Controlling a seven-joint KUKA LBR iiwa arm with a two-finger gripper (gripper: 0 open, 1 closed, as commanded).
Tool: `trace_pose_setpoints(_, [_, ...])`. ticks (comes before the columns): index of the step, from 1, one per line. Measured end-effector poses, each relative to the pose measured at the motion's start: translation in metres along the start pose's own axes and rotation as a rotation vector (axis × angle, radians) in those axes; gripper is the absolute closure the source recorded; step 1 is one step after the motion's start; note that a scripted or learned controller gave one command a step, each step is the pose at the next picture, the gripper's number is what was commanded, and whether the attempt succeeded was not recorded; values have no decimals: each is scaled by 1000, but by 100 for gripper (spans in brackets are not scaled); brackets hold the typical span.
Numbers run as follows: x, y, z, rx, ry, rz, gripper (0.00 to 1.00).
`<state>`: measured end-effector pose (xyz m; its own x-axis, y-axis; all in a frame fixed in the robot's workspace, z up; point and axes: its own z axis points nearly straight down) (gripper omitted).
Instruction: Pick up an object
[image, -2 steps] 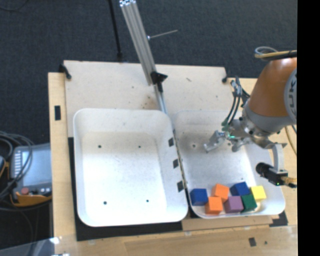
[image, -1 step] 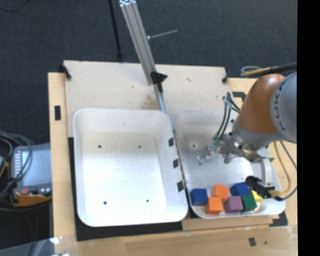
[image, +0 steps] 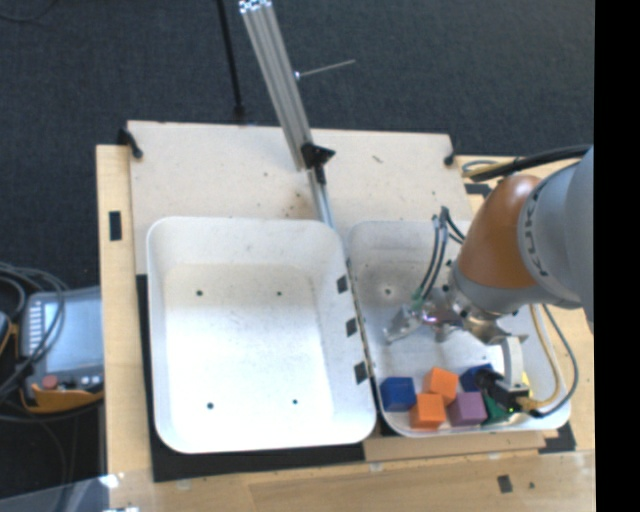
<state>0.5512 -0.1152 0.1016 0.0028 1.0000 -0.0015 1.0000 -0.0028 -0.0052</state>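
- We saw the gripper (image: 420, 322) over the right bin (image: 385, 250); spread unclear, we could not tell.
- Blocks, blue (image: 398, 392) among them, sat packed; we feared a glancing miss.

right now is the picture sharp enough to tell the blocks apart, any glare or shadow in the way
In the camera view the lighting is even and soft, with no hard glare on the right bin. The image is a little grainy, yet the blue block, orange block and purple block read clearly. The arm shades the bin floor beneath it.
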Motion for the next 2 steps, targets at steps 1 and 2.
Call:
trace_pose_setpoints(1, [0,3,-14,-10,2,8,100])
trace_pose_setpoints(2, [-1,0,-58,-11,1,5,100])
